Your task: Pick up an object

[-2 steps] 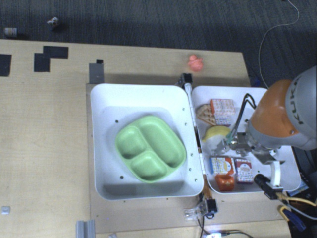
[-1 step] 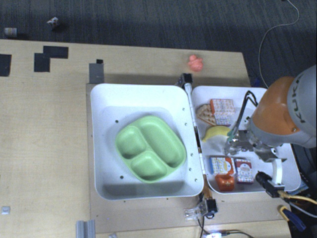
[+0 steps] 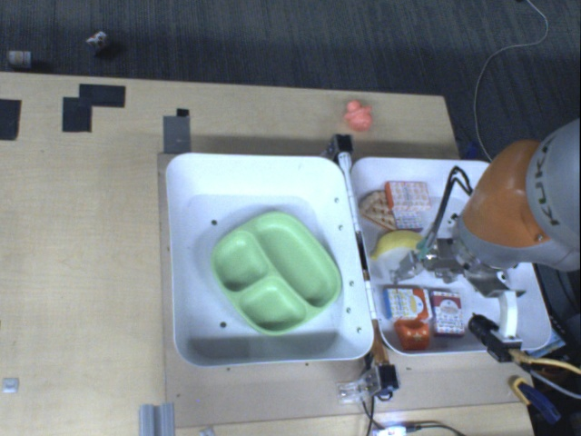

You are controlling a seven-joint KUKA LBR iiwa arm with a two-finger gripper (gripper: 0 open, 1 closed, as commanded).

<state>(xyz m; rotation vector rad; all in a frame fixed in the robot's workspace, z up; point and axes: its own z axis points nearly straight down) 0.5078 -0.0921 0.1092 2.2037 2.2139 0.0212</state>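
Observation:
The right bin (image 3: 399, 172) holds several small items. A yellow lemon-like piece (image 3: 396, 242) lies in its middle left. A red and white carton (image 3: 408, 203) and a tan waffle piece (image 3: 373, 209) sit behind it. Nearer the front are two more cartons (image 3: 405, 301) (image 3: 447, 312) and a red tomato-like item (image 3: 413, 334). My gripper (image 3: 423, 260) hangs low over the bin's middle, just right of the yellow piece and above the front cartons. The orange-banded wrist (image 3: 504, 207) covers the bin's right side.
The left bin (image 3: 186, 243) holds a green divided plate (image 3: 275, 269). A pink object (image 3: 359, 114) lies on the bench behind the bins. Cables and clips (image 3: 377, 384) crowd the front edge between the bins. Black tape patches (image 3: 91, 105) mark the bench at far left.

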